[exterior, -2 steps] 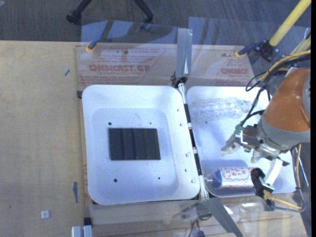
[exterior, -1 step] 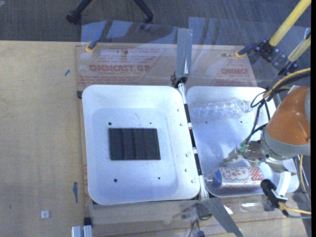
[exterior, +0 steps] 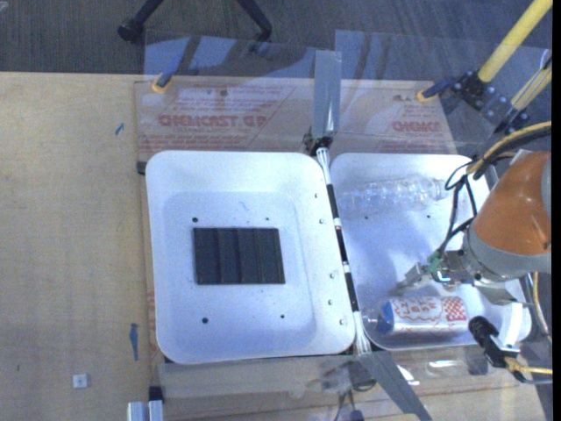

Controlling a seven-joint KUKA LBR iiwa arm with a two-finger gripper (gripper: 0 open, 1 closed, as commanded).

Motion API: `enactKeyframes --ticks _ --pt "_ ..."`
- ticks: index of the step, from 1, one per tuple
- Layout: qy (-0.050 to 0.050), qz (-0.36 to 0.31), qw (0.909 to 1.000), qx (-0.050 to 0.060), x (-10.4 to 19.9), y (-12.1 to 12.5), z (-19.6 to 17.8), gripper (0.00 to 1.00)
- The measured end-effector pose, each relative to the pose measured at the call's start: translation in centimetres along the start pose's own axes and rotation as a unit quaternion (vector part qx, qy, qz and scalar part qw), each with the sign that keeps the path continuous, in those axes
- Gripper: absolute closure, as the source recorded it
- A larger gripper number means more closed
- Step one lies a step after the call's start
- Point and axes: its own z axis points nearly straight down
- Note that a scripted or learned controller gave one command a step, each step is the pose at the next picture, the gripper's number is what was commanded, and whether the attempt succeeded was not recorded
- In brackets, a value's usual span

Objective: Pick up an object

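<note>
A black ridged rectangular pad lies flat in the middle of the left bin. In the right bin, a clear plastic bottle lies on its side near the far wall. A red-and-white patterned tube with a blue end lies along the near wall. My gripper hangs over the right bin, just above and behind the patterned tube, reaching in from the right under the orange-banded wrist. I see nothing held in it.
A divider with cables runs between the two bins. Clear plastic shields stand behind the bins. A yellow pole and clamp sit at the back right. The wooden bench stretches to the left.
</note>
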Motion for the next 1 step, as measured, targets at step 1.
enactKeyframes --ticks 1 --pt "0.000 0.109 0.9941 0.003 -5.40 2.11 -2.87 0.00"
